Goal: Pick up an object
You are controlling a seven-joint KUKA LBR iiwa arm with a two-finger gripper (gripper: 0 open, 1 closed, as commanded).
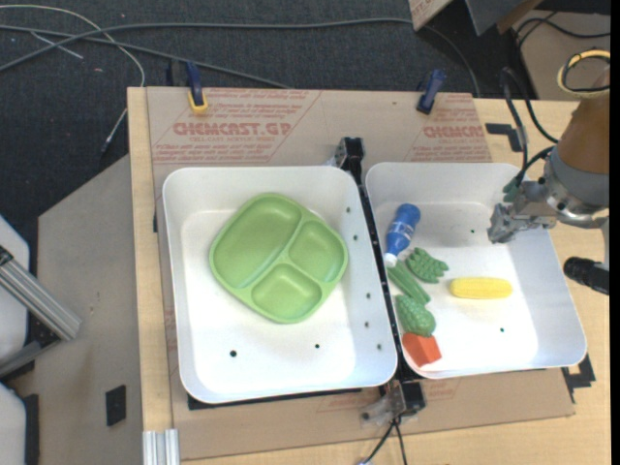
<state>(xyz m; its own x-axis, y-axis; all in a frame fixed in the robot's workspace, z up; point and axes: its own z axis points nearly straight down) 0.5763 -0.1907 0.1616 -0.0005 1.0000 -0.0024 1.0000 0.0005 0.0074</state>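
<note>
The right bin (542, 342) holds a blue bottle with a white cap (401, 231), a yellow corn cob (480, 288), two green leafy toys (422, 263) (415, 311) and a red block (421, 349). A green divided plate (279, 257) lies in the left bin (194, 356). My gripper (507, 221) hangs over the back right part of the right bin, a little behind and to the right of the corn cob. Nothing is visibly held in it.
The two bins stand on a cardboard sheet (291, 114) held by blue clamps (197, 96) (430, 91) at the back. A black bracket (350, 150) sits between the bins at the far edge. Cables run along the right side.
</note>
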